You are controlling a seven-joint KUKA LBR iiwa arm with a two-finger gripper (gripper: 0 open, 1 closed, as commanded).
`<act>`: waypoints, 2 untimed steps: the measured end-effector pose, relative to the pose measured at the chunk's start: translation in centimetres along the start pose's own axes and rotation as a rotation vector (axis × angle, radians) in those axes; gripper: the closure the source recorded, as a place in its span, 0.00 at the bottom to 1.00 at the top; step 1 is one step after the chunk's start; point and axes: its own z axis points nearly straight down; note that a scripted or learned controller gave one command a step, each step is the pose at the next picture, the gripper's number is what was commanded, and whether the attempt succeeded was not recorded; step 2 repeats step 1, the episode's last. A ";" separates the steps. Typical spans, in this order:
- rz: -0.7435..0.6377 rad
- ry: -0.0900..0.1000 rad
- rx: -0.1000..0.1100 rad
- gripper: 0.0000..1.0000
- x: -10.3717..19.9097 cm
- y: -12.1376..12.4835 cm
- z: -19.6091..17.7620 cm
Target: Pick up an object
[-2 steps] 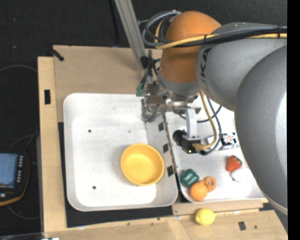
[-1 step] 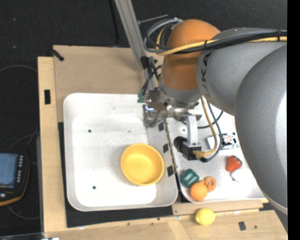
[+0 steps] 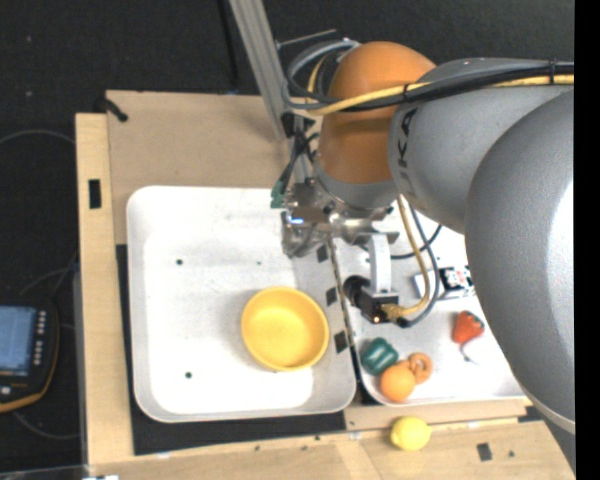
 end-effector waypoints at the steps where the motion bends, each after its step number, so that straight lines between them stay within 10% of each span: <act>1: 0.001 0.001 0.000 0.00 0.0 0.0 0.0; 2: 0.001 0.001 0.000 0.00 0.0 0.0 0.0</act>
